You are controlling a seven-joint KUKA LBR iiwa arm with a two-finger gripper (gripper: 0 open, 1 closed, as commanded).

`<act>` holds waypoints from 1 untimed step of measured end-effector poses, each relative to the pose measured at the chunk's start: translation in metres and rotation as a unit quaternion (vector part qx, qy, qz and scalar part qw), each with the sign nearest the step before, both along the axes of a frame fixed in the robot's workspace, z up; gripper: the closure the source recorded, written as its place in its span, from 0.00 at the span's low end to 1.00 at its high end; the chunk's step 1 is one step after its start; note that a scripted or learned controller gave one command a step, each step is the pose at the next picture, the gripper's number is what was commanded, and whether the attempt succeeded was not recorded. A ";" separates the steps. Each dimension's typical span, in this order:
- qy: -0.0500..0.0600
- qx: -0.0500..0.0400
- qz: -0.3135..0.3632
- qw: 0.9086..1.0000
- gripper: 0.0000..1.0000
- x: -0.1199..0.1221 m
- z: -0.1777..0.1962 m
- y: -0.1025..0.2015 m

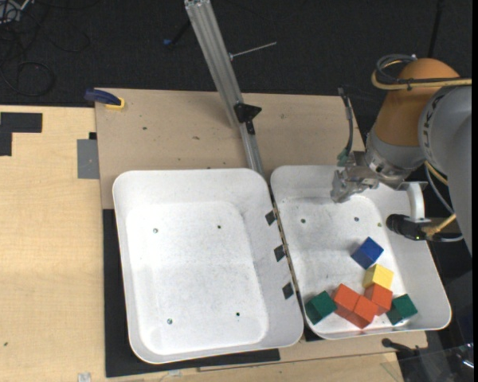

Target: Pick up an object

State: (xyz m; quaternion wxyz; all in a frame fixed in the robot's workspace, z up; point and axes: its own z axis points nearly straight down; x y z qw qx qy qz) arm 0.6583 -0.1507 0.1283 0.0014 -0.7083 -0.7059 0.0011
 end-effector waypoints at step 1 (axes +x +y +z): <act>-0.004 -0.001 0.000 1.000 1.00 0.002 0.064 -0.002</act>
